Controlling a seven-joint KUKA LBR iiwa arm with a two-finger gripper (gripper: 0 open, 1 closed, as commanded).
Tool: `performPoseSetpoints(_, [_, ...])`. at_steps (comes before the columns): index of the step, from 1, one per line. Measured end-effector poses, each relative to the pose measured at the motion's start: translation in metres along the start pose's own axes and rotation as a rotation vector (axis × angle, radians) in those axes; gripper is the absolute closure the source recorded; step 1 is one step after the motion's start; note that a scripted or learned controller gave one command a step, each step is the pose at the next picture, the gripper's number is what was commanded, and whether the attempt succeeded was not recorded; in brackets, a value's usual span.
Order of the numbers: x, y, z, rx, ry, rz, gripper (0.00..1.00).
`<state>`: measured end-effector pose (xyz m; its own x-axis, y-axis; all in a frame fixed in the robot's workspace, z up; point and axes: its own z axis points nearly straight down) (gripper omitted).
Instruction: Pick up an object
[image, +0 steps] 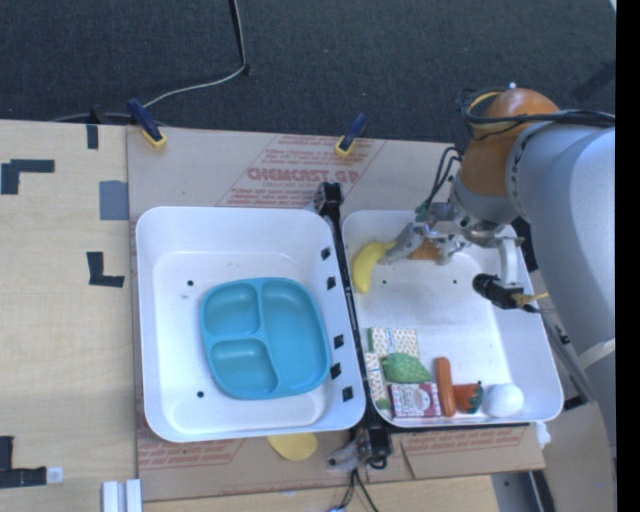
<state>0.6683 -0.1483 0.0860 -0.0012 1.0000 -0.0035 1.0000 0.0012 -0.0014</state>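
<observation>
Camera view has my gripper (415, 243) low in the right bin (520, 345), upper right of the frame, just beside the yellow banana (366, 265) at the bin's upper-left corner; how it stands I cannot tell. A blue divided plate (266, 335) lies in the left bin (160, 300).

a light wooden bench (60, 330) with black tape marks (100, 270) carries a brown cardboard sheet (290, 175), fixed at its far edge by two blue and yellow clamps (147, 124). behind is dark grey carpet floor (330, 50), crossed by a thin cable (215, 80).
</observation>
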Motion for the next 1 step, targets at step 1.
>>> performPoseSetpoints(1, [0.0463,-0.0017,0.0003,0.005,-0.009,0.003,0.0])
